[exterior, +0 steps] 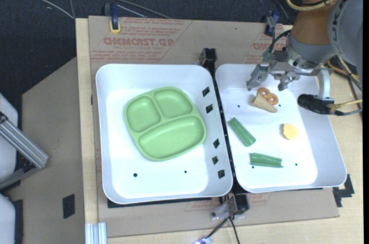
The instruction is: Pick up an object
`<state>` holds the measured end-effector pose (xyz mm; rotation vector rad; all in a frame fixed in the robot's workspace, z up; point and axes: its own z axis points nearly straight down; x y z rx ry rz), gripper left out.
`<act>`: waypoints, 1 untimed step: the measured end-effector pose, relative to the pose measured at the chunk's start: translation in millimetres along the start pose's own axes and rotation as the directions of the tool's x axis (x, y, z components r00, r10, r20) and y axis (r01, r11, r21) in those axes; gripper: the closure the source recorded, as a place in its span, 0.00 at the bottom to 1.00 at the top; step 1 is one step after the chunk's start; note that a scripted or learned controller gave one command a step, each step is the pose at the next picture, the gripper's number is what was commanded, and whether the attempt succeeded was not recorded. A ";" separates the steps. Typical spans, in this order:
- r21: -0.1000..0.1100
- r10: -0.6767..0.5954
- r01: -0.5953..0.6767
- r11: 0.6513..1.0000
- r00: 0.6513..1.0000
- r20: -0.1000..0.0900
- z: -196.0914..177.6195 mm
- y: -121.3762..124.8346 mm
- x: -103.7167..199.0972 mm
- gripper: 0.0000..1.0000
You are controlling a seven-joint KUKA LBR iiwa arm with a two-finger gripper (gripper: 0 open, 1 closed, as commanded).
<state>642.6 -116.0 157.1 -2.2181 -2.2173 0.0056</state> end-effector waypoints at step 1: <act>0.002 -0.002 0.002 1.000 1.000 -0.001 61.6 2.0 6.7 0.00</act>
